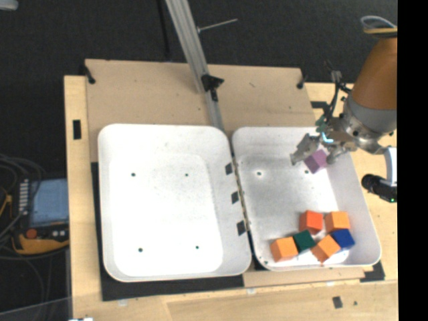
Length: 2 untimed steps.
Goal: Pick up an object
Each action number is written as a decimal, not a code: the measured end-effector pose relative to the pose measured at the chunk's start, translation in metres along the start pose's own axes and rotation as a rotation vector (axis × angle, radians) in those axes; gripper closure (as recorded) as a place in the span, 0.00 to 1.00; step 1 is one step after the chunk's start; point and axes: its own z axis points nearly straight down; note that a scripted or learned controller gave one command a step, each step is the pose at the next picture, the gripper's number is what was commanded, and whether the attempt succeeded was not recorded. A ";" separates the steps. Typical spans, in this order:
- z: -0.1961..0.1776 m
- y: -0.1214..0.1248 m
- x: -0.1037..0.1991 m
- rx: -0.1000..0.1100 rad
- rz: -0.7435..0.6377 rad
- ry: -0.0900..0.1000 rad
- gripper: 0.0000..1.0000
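My gripper [315, 154] hangs over the upper right part of the right bin [274, 192], and a purple block [317, 160] sits between its fingers, lifted off the bin floor. Near the bin's front right corner lies a cluster of blocks: an orange one [311, 221], another orange one [338, 220], a blue one [342, 238], a green one [304, 240], and two more orange ones [284, 248] [327, 247].
The left bin [160, 199] lies beside the right one, joined by clips at the shared wall. A slanted metal rail [194, 45] rises behind the bins. A blue device with cables [47, 206] rests left of the bench.
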 end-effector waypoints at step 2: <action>0.060 -0.001 -0.001 0.001 0.004 -0.003 0.00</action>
